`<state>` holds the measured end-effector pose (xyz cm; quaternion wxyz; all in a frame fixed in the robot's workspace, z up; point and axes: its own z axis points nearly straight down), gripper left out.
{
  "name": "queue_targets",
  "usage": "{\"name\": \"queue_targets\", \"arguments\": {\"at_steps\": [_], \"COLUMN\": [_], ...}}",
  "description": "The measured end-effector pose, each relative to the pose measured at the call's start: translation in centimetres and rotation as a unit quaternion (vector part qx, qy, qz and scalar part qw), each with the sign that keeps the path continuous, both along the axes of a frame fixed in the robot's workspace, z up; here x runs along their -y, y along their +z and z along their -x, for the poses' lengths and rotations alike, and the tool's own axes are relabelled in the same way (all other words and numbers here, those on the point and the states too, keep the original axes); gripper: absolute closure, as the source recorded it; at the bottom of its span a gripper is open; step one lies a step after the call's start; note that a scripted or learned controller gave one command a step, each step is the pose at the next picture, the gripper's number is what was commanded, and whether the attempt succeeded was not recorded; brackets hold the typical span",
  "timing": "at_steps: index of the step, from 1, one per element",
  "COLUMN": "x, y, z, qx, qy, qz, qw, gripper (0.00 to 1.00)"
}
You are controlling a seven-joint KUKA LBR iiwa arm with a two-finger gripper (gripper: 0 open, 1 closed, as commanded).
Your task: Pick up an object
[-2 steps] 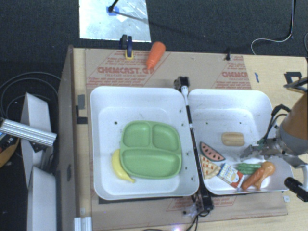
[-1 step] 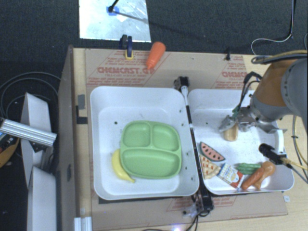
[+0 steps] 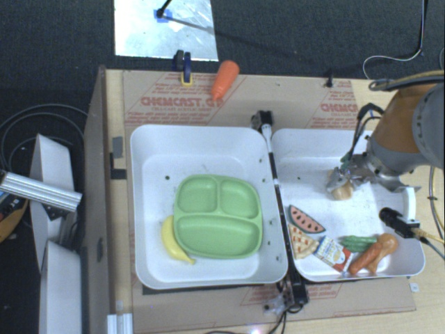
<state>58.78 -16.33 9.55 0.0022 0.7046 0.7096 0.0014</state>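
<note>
My gripper [image 3: 341, 181] is low in the right bin [image 3: 306, 152], near its middle right. A small tan object [image 3: 341, 193] lies directly beneath it, touching or nearly touching it. Along the bin's near edge lie a watermelon slice [image 3: 306, 219], a pizza slice [image 3: 302, 243], a white and red packet [image 3: 332, 252], a green vegetable [image 3: 358, 242] and an orange carrot-like piece [image 3: 373, 254]. All of these sit apart from the gripper.
The left bin [image 3: 153, 186] holds a green divided plate [image 3: 217, 216] with a banana [image 3: 174, 241] against its left side. An orange carrot [image 3: 224, 79] and a blue-yellow clamp [image 3: 183, 67] lie on the cardboard behind the bins. A divider rail [image 3: 275, 179] separates the bins.
</note>
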Motion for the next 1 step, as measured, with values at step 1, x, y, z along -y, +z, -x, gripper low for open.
{"name": "queue_targets", "arguments": {"at_steps": [1], "x": [-8.97], "y": [9.21], "z": [2.23], "qx": [-0.002], "qy": [0.001], "qz": [-0.0013], "qw": [1.0], "gripper": [1.0]}}
